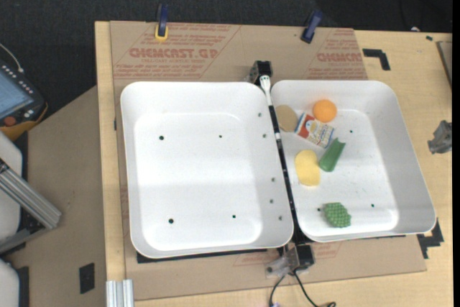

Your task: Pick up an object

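Two white bins (pixel 208 93), right bin (pixel 402 147) w/ orange ball (pixel 325 111), yellow pc (pixel 307 168), green bits, jaws state can't tell.

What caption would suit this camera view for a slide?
Two white bins on a bench: the right bin holds an orange ball, yellow piece, green pieces and a small carton.

Two shallow white plastic bins (pixel 136 154) — six small things: one orange ball (pixel 325 111), yellow lump (pixel 307 168), green block (pixel 331 155), bumpy green piece (pixel 336 215), tan disc (pixel 287 118), printed carton (pixel 315 130).
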